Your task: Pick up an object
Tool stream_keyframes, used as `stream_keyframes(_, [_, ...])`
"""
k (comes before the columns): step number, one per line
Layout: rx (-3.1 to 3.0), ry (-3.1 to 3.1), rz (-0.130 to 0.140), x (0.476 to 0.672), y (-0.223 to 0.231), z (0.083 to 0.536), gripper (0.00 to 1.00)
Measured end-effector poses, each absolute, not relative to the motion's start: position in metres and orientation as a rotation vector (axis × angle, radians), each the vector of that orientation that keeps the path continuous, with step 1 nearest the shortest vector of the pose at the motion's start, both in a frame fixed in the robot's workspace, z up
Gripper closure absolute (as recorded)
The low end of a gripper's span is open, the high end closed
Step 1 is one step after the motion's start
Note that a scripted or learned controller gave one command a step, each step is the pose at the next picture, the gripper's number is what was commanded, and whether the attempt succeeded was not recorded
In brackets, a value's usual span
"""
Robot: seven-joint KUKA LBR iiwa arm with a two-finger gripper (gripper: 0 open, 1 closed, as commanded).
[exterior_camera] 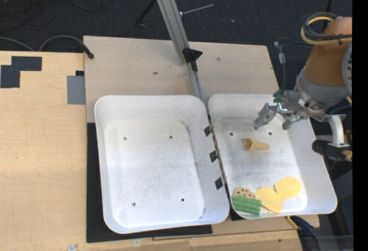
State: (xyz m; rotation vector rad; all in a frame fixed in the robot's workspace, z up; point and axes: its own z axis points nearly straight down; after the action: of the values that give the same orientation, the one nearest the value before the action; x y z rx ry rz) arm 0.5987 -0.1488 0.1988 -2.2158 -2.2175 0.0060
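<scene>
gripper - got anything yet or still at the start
Done: the gripper is over the right bin, fingers open. In hand: nothing between them; the tan cone lies just below and apart. Left: descend, close, lift. The yellow pieces and green piece lie untouched.

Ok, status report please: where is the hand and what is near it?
Hand open, above right bin, holding nothing. Cone piece just below it, apart. Yellow pieces and green piece at near corner. Nothing between.

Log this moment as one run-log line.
phase: approach | gripper: open, holding nothing, above right bin | nearest: tan cone | picked: none
</scene>
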Motion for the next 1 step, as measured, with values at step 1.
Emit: stream_keyframes(1, [-2.219,-2.220,0.002,0.5996,-0.1491,0.2011,0.00])
